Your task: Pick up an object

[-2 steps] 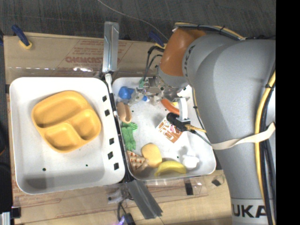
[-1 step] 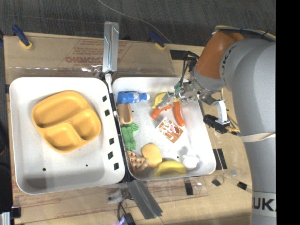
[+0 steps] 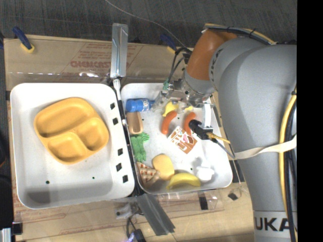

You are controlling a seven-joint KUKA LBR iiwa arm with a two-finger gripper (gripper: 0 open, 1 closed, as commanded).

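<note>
My gripper [image 3: 173, 98] is low over the back of the right bin [image 3: 222, 160], coming in from the right under the orange wrist band. Just below it lie a small yellow piece [image 3: 170, 107] and an orange sausage-shaped piece [image 3: 167, 122]. A second orange piece [image 3: 188, 121] curves beside a red-and-white carton [image 3: 182, 139]. A blue bottle [image 3: 135, 105] lies to the gripper's left. I see nothing clearly between the fingers.
The right bin also holds a tan block [image 3: 133, 122], a green toy [image 3: 138, 147], a waffle piece [image 3: 146, 173], a pale yellow round thing [image 3: 163, 164], a banana [image 3: 182, 180] and a white lump [image 3: 204, 173]. The left bin [image 3: 30, 185] holds a yellow divided plate [image 3: 71, 129].
</note>
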